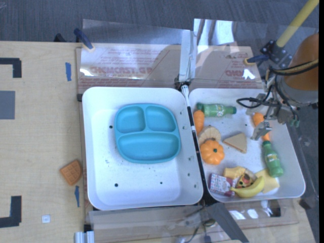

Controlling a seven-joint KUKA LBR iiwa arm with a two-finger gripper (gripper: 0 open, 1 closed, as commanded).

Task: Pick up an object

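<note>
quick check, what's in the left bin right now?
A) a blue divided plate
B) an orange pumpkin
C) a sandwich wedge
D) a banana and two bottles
A: the blue divided plate lies alone in the left bin, while the pumpkin, banana, bottles and sandwich wedge lie in the right bin.
</note>
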